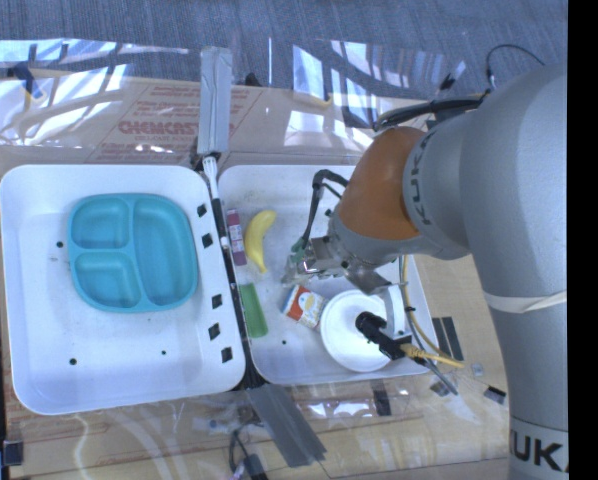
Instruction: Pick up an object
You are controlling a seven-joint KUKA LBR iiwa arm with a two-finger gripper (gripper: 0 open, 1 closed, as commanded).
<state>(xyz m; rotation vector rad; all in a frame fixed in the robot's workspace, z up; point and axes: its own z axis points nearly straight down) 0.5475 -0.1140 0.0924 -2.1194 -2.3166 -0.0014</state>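
Note:
My gripper [302,265] hangs over the middle of the right bin [279,373], under the orange wrist band. Just below it in the view lies a small orange and white carton [302,306]. A yellow banana [259,238] lies to the gripper's left, apart from it. A white round bowl [345,346] sits at the bin's near right, partly covered by the arm. Along the bin's left wall lie a dark red packet [235,236] and a green block [252,310].
The left bin [29,368] holds a blue divided plate [133,250]. The grey arm covers the right bin's right side. Cardboard and shiny plastic lie behind both bins.

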